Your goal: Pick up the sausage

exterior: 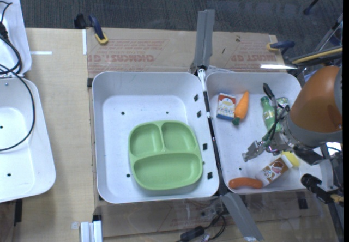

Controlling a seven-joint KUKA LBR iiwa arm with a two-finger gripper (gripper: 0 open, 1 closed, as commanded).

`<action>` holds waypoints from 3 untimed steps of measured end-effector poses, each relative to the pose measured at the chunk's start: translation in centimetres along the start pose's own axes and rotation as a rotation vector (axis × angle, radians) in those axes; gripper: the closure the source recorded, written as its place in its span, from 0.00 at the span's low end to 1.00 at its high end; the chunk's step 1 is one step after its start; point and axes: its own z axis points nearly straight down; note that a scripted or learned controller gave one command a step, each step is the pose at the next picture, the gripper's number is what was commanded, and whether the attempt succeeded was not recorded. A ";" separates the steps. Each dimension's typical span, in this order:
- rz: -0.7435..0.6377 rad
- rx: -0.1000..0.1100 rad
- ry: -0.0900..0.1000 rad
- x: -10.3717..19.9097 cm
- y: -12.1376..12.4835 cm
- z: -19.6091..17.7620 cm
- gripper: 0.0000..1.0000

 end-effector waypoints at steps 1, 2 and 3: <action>0.007 -0.002 -0.002 3.7 1.0 -6.8 0.00; -0.111 0.000 0.000 1.4 0.2 1.5 0.00; -0.090 0.001 0.000 1.7 0.2 3.3 0.00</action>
